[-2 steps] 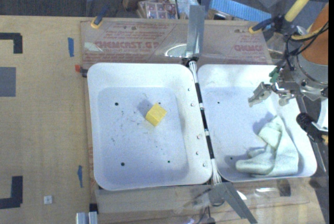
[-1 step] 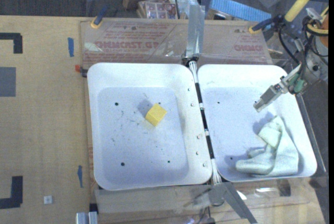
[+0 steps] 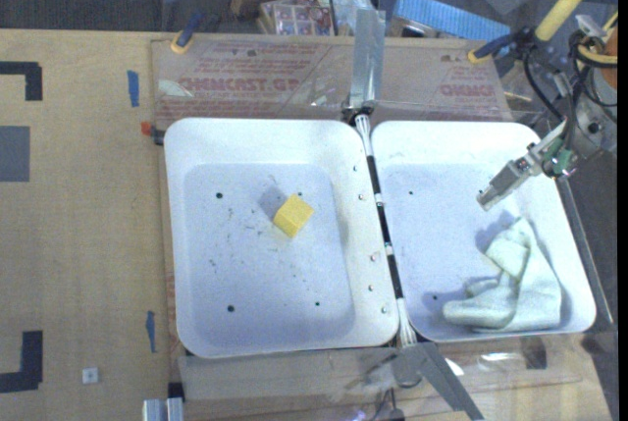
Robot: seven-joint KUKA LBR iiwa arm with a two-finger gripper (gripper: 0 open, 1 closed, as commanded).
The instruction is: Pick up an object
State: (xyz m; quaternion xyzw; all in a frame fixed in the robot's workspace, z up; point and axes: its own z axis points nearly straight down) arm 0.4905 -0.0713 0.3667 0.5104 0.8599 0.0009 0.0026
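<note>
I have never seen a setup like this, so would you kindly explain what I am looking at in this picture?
This is a single camera fixed above a workbench, looking down at a slant. Two shallow white trays sit side by side: the left bin and the right bin. A small yellow block lies in the left one; a crumpled pale cloth lies in the right one. The robot arm reaches in from the right, and its pincer hangs above the right bin, over the cloth, with nothing between its fingers.

even bright light, slightly soft img
</note>
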